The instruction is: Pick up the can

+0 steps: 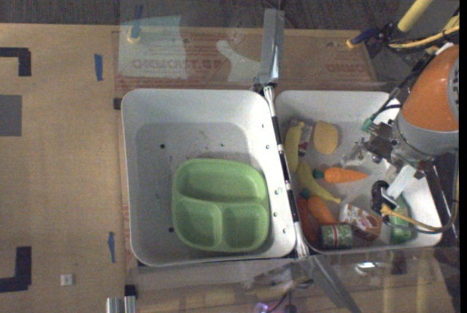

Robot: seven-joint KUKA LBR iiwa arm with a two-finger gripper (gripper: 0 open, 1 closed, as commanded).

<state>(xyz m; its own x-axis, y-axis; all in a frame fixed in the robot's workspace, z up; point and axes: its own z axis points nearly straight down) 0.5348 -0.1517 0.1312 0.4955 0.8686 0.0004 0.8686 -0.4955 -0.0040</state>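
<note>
I see the jaws [376, 141] low over the right bin [350, 101], near its right wall, w/ nothing visibly between them; can't tell if they're wide or narrow, too small and cluttered at the tip. Arm's orange band [432, 101] sits just above-right of them, grey wrist under it. Using the carrot [344, 175] as my landmark: jaws are up and to the right of it, apart from it. The can [335, 235], dark w/ a red and green label, lies on its side well below the carrot, against the bin's near wall, untouched. Right of the can, a red-and-white packet [361, 219]; further right a small green item [400, 233], can't ID it. Left of the carrot, a banana [292, 146] along the divider, a 2nd banana [314, 184] just below-left. Above the carrot, a pale yellow lump [325, 137]. Far left of the carrot, in the left bin [146, 158], a green divided tray [220, 204]. Both bins sit on the tabletop [58, 180].
</note>
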